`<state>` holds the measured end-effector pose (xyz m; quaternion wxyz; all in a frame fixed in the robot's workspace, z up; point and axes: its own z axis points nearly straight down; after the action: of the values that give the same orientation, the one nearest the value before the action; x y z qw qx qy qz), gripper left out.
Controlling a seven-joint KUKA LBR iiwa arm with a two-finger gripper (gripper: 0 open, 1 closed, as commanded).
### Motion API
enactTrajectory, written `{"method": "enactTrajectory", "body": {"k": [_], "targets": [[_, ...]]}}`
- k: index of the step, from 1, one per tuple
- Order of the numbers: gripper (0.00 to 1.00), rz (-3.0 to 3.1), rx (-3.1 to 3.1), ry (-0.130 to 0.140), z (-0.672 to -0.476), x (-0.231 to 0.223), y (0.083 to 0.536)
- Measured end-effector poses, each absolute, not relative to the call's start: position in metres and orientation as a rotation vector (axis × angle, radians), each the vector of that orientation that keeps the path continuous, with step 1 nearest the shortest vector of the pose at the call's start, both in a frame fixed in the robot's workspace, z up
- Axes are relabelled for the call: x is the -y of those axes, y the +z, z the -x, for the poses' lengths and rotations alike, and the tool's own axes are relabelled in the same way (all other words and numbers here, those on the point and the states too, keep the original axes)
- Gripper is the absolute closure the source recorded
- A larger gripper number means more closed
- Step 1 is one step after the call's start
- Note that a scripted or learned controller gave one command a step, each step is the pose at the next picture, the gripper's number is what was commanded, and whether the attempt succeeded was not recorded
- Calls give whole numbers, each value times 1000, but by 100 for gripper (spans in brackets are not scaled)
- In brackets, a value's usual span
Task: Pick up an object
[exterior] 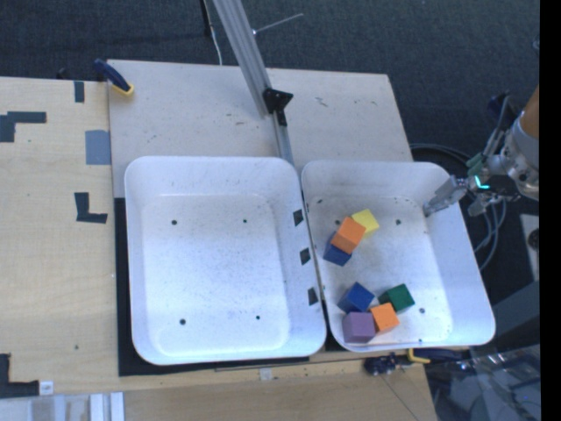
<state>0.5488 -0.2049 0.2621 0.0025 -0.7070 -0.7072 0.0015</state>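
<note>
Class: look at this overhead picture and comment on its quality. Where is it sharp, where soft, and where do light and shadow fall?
Camera view: even, soft lighting; both white bins, left bin and right bin, read bright without harsh glare; the blocks, like the yellow block, cast only faint shadows; the gripper at the right edge is soft and small, its detail hard to read; the dark floor lacks detail.

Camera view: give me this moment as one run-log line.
gripper: over right bin's right rim, holding nothing | blocks: seven in right bin, untouched | left bin: no blocks | pick: not yet done
</note>
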Motion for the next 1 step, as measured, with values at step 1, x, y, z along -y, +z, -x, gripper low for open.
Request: {"method": "enactTrajectory", "body": {"k": [1], "targets": [[0,2219,2223,1,-550,205,265]]}}
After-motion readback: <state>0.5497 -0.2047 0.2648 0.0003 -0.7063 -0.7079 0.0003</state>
